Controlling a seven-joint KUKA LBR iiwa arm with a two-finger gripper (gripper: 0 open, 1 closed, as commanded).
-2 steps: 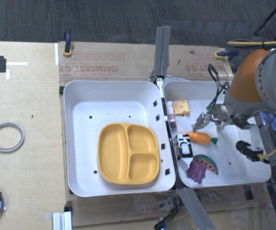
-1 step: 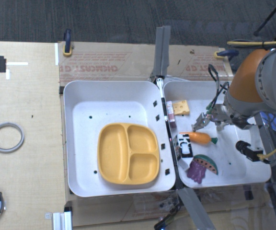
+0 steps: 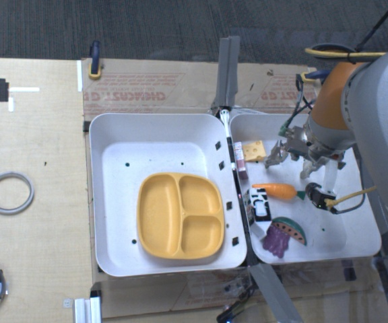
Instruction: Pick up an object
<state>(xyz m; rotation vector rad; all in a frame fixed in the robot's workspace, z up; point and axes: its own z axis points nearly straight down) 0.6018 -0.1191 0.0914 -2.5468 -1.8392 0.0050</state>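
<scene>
The gripper [image 3: 294, 161] hangs over the right bin [image 3: 356, 244], its 2 fingers spread apart with nothing between them, which suits an approach rather than a carry. Directly below the fingertips, toward the bottom of the view, lies the toy carrot [image 3: 275, 192], orange with a green end, stretched across the bin floor; it looks like the likeliest target, since it lies nearest the open fingers and its narrow body would fit between them. Just to the tool's left sits the yellow cheese block [image 3: 253, 151], tucked against the bin's dividing wall, where a finger would have little room on the wall side. Farther below, past the carrot, the black and white item [image 3: 260, 204] lies close to the same wall, and beyond it the watermelon slice [image 3: 292, 231] touches the purple grapes [image 3: 275, 242] near the bin's front edge; that crowding could make a clean pinch harder. Well to the tool's left, the left bin [image 3: 106, 200] holds a yellow divided plate [image 3: 180, 215] with 3 compartments, flat and wide, a poor fit for 2 fingers.
</scene>
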